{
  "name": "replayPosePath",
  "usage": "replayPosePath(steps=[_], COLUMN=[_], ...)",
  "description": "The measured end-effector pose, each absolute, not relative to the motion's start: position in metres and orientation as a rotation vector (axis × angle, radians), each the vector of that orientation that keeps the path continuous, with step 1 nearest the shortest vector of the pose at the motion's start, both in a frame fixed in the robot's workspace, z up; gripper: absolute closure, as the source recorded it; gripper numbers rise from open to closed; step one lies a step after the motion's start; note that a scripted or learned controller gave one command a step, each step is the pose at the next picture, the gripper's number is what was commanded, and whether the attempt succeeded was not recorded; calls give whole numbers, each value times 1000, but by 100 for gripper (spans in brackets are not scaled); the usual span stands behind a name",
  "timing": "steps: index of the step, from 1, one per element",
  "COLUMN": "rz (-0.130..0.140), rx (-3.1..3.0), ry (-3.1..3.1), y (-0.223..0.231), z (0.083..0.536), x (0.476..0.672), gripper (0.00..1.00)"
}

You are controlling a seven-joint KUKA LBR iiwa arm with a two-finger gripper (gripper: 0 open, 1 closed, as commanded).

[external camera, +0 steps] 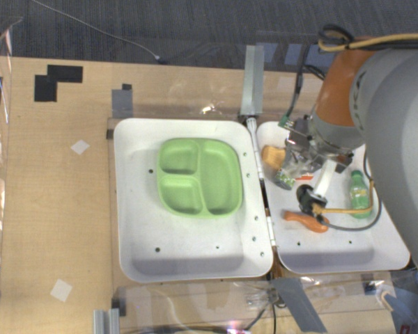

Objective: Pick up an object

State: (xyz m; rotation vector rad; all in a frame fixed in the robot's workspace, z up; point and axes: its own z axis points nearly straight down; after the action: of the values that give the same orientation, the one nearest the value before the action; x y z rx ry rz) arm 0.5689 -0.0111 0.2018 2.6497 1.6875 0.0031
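Note:
My gripper point(291, 167) is low over the left part of the right bin point(334, 252), reaching in from the right. Just to its left lies a tan, rounded object point(271, 155), touching or nearly touching the gripper. A small green-and-clear object point(285, 180) sits right under the gripper's tip. An orange, carrot-like piece point(308, 220) lies toward the front of the bin. A green bottle point(359, 191) lies near the bin's right side, partly under the arm.
The left bin point(136, 242) holds a light green divided plate point(198, 177) in its middle. A metal divider point(251, 89) stands behind the seam between the bins. The arm's grey body covers the right bin's far right corner.

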Motion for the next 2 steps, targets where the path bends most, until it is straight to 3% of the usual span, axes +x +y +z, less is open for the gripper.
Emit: replayPosePath(steps=[1,2], rz=[0,21], rx=[2899,3071], ry=[1220,680], y=[60,160], z=[208,92], x=[510,497], gripper=[100,100])
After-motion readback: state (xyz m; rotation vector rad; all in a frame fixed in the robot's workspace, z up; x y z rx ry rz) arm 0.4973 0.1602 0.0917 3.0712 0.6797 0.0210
